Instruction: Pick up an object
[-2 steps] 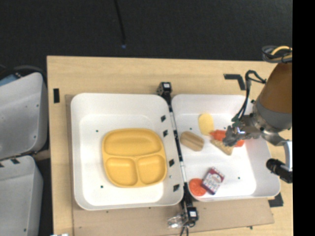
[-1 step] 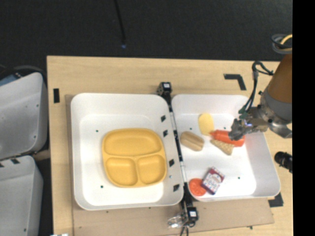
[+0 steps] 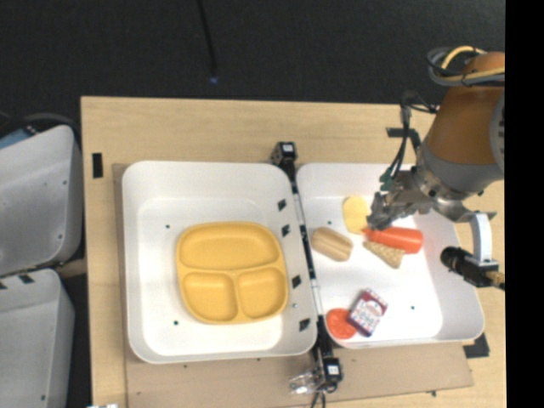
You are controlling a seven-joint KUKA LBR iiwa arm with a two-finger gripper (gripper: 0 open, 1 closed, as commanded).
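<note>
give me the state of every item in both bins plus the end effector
yellow tray: flat in the left bin, compartments bare
bread roll: lying in the right bin near the divider
yellow piece: lying beside the end effector
orange carrot: lying just under the end effector
red disc: flat, partly under the small packet
small packet: lying tilted
end effector: low over the carrot

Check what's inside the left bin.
The left bin holds one thing: a yellow divided tray with three compartments, nothing lying in them. Bare white floor shows around it. Whatever lies beneath the tray is covered.
</note>
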